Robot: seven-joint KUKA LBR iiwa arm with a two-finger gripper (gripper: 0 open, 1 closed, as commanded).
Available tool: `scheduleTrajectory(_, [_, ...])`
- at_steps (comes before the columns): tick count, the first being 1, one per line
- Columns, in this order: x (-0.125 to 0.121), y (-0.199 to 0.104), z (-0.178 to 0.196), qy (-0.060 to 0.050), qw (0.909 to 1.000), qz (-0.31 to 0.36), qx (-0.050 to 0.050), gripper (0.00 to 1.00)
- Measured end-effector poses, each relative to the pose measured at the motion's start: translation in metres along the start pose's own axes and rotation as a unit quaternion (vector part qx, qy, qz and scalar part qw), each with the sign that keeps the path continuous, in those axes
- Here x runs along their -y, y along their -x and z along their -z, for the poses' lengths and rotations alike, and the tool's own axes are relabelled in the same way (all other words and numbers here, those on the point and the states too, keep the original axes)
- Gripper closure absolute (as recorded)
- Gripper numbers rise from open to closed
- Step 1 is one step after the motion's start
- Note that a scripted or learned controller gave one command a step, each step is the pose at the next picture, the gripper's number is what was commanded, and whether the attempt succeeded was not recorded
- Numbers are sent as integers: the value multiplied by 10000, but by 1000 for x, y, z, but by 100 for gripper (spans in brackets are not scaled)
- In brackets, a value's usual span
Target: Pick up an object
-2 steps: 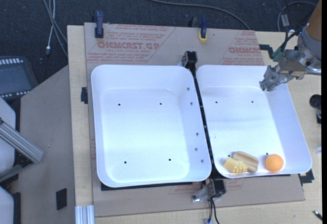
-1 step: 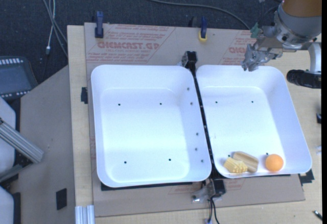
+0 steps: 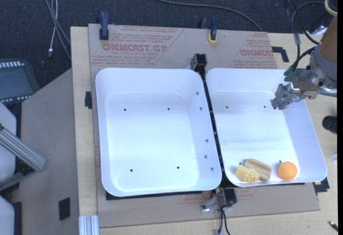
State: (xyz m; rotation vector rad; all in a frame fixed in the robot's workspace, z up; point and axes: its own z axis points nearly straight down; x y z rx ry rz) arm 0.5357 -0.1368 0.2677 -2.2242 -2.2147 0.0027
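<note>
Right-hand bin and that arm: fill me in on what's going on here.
A grey arm reaches in from the right, its gripper hanging over the far right part of the right bin. It holds nothing. Three items lie along that bin's near edge: a yellow corn-like piece, a tan roll-shaped piece touching it, and an orange ball a little apart. The left bin sits alongside. No pick has been made yet.

1. An orange ball [image 3: 288,170], small, round and smooth, rests on the floor of the right bin [image 3: 257,121] near its front right corner, close to the front wall.
2. A yellow corn cob [image 3: 247,174], short with a bumpy kernel surface, lies on its side near the same bin's front wall, left of the ball and apart from it.
3. A tan bread roll [image 3: 258,165], elongated, lies flat just behind the corn cob, touching it.
</note>
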Motion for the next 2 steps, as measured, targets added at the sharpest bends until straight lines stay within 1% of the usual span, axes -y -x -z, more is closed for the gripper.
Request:
scheduleTrajectory(1, [49, 34, 12, 19, 10000, 5, 6, 100])
scheduleTrajectory(2, [13, -13, 12, 20, 10000, 46, 0, 100])
